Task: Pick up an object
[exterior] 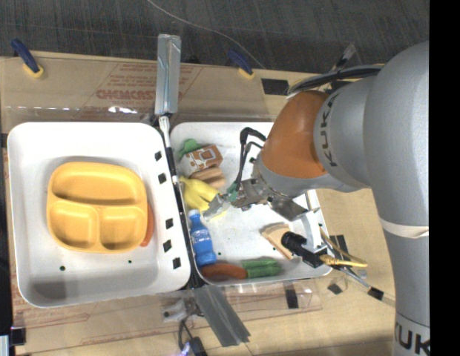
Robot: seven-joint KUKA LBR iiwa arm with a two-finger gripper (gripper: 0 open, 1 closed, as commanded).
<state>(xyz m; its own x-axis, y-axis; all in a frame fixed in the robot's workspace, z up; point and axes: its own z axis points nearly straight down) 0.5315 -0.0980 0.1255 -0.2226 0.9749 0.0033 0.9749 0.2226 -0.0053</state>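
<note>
Hand (228, 199) low in right bin (234, 236), at edge of yellow object (196, 193), judged likely target. Hand opening: cannot tell; nothing visibly held.

Risks: yellow object lies close to bin wall, blue bottle (201, 239) just beside it. Crowding may block closure, cause slip or graze neighbour.

Right bin also holds brown-green packet (202, 156), red sausage (224, 271), green vegetable (261, 267), tan piece (274, 234).

Left bin (30, 162): yellow compartment tray (99, 205).
</note>
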